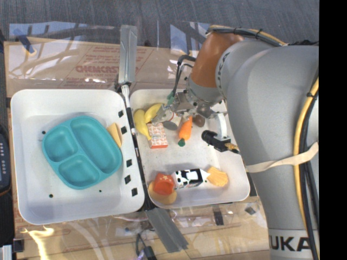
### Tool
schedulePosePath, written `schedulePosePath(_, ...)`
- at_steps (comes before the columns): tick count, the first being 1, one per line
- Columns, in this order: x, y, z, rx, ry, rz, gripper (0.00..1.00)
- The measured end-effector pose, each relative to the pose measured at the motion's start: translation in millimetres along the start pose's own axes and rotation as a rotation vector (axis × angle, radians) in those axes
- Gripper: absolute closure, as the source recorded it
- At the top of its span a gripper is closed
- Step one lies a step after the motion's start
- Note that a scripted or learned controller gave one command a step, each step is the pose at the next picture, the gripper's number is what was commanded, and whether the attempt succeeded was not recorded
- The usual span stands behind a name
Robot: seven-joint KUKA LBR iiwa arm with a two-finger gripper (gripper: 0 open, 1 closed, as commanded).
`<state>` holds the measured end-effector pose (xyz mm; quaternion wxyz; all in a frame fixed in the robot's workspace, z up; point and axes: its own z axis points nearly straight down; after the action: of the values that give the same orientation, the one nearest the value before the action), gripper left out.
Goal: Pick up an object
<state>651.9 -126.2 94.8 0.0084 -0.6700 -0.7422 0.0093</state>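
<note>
My gripper [173, 111] reaches down into the right bin [217, 169] near its back edge, between the banana and the carrot. The yellow banana [144, 119] lies just left of it, its tip close to the gripper. An orange carrot [185, 131] with a dark green end lies just to the gripper's right. A small pink and white carton [158, 135] sits directly in front of the gripper. Nothing shows as held.
At the right bin's front lie a red tomato [163, 184] on a tan dish, a black and white cow toy [190, 178] and an orange wedge [218, 177]. The left bin [32, 199] holds a teal divided plate [81, 151] and a yellow slice [115, 135].
</note>
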Motion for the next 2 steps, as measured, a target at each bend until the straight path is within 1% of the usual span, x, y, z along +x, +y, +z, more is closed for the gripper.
schedulePosePath(1,2.6,6.5,-11.9,-0.026,-0.005,-0.007,1.00)
schedulePosePath(2,30.5,7.5,-26.2,-0.024,-0.002,-0.154,1.00)
